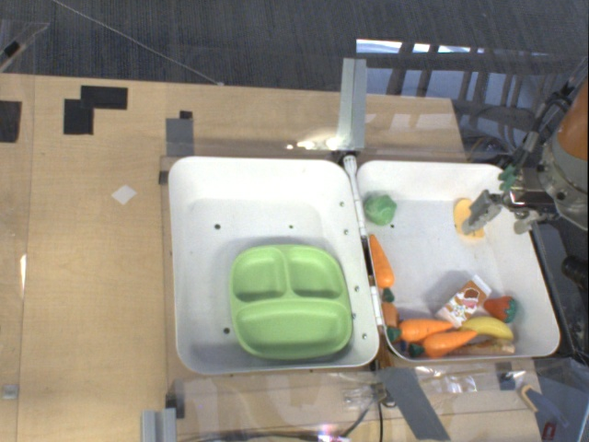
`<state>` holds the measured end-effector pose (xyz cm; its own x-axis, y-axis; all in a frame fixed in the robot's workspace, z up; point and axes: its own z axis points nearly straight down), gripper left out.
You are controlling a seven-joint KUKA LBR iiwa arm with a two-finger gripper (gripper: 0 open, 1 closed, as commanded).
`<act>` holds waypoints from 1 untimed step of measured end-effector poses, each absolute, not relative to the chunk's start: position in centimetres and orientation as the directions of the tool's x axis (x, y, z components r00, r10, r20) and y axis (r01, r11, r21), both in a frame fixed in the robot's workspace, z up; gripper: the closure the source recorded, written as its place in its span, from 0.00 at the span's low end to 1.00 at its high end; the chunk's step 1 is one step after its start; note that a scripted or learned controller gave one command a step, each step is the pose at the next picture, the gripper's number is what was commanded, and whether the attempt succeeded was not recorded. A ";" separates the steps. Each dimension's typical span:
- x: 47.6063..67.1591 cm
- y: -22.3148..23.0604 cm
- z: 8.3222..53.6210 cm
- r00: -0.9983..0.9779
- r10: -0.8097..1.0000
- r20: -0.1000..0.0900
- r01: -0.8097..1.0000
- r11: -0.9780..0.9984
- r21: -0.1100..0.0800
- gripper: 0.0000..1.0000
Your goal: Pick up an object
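Observation:
My gripper [502,219] hangs over the far right part of the right bin [433,247], open, with nothing visibly held between its fingers. Its left finger [479,215] stands right at a small yellow-orange object [464,217] and partly covers it. A green leafy piece [379,209] lies at the bin's far left. An orange carrot [381,263] lies along the left wall. Near the front edge lie two more carrots [431,331], a yellow banana [488,328], a small printed carton [463,304] and a red piece [501,308].
The left bin [212,238] holds a green divided plate [292,300]. A metal divider post [352,99] stands behind the seam between the bins. The arm's cables and frame crowd the right edge.

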<state>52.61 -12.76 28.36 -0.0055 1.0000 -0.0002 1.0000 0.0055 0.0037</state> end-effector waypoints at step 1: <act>52.8 -12.7 29.5 -0.009 1.000 0.000 1.000 0.009 0.009 1.00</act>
